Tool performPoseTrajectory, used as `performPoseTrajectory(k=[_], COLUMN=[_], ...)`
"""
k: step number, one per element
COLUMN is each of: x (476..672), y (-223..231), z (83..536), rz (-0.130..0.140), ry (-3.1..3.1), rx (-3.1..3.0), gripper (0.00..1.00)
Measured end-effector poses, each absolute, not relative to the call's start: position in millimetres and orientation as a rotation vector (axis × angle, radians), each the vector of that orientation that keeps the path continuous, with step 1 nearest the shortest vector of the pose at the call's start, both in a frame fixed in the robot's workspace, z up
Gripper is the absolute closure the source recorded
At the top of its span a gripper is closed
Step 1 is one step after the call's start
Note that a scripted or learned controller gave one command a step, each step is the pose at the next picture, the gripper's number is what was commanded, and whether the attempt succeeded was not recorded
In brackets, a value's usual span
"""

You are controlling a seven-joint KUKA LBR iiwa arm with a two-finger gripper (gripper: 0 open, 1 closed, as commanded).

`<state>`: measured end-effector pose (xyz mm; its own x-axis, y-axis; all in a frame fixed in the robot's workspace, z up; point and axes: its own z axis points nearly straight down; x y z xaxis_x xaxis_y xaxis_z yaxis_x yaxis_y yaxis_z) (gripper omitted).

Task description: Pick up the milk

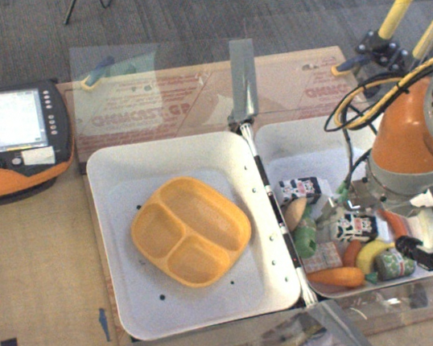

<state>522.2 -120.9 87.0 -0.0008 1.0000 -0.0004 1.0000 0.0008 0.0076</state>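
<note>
Two small cartons with a black-and-white cow pattern lie in the right bin. One milk carton rests near the bin's left wall, apart from the arm. The other milk carton lies further right, among the toy food. My gripper hangs low over the right bin, directly above that second carton and close to its top edge. The grey wrist and orange band hide the gripper's upper part. Whether it touches the carton is unclear.
Toy food crowds the right bin: a green pepper, a carrot, a banana, a green can and a pink box. The left bin holds a yellow divided plate. A teach pendant sits at the far left.
</note>
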Motion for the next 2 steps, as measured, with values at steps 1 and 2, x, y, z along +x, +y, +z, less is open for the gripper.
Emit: performPoseTrajectory(k=[1, 2], x=[523.4, 479.9], y=[-122, -73], z=[98, 184], rz=[0.012, 0.002], ry=[2.213, 2.524], rx=[2.217, 1.868], gripper=[1.00, 1.00])
